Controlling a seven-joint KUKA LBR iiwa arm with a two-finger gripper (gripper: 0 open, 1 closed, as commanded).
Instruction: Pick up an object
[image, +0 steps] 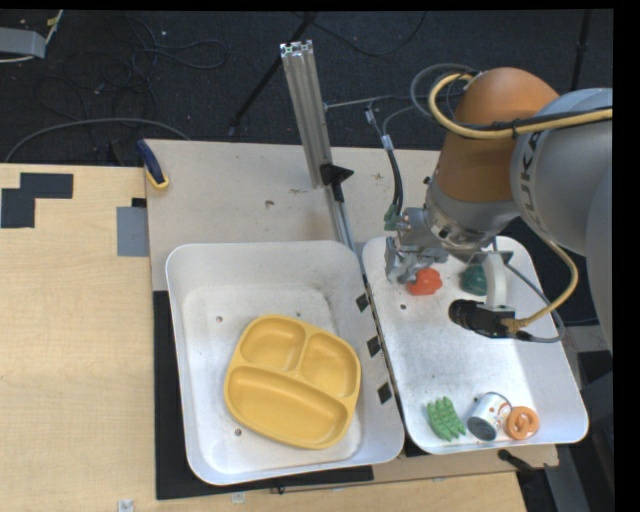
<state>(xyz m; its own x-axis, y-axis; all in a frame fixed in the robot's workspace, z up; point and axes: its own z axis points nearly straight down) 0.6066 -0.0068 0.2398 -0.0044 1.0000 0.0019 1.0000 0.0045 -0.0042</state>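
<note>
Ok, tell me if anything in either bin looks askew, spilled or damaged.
Nothing looks spilled or damaged. The yellow divided plate lies flat but turned at an angle to the left bin. In the right bin, the silver can lies tipped on its side.

Arm reaching in from the right
The grey arm bends downward, its tool (408, 268) lowered, orange band above the wrist.
</note>
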